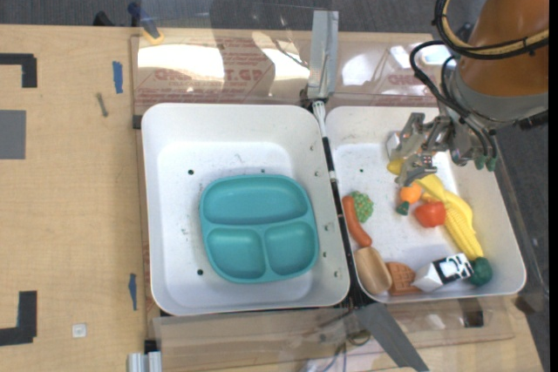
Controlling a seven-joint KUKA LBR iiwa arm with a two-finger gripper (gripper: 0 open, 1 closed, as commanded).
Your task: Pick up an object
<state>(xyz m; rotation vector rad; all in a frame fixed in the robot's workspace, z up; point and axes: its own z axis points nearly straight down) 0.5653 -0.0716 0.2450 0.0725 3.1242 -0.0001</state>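
Camera view shows the gripper (417,154) low in the right bin (506,226) at center right, just above a carrot (410,192) and tomato (429,213); nothing lifted yet.

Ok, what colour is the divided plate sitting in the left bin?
Teal, a plain blue-green with no pattern; the divided plate shows clearly in the camera view.

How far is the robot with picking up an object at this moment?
Done: the gripper is down inside the right bin, just above the carrot, tomato and banana. In hand: nothing visibly lifted; whether it grips anything cannot be told. Left: closing on one item and raising it.
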